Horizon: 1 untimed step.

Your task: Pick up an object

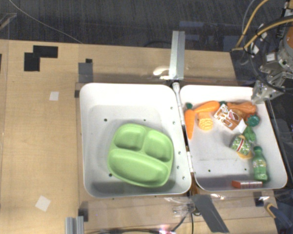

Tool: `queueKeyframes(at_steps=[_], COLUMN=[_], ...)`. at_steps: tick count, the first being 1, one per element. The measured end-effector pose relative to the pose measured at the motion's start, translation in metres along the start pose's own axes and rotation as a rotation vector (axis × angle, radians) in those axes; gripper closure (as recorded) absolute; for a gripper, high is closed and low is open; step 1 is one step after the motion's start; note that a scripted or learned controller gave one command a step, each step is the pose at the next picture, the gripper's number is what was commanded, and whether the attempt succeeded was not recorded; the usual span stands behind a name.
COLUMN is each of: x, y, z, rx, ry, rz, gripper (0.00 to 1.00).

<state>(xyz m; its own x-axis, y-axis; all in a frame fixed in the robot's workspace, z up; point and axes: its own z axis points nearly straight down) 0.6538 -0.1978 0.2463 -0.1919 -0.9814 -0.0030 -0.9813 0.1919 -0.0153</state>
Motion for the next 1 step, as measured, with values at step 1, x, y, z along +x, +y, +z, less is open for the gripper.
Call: queueKeyframes(at_steps=[1], x=[-0.0016], y=[-0.0016], z=[-0.0119], rx=[0.006], ry=[-0.004], rz=[0.001], gripper=[1.00])
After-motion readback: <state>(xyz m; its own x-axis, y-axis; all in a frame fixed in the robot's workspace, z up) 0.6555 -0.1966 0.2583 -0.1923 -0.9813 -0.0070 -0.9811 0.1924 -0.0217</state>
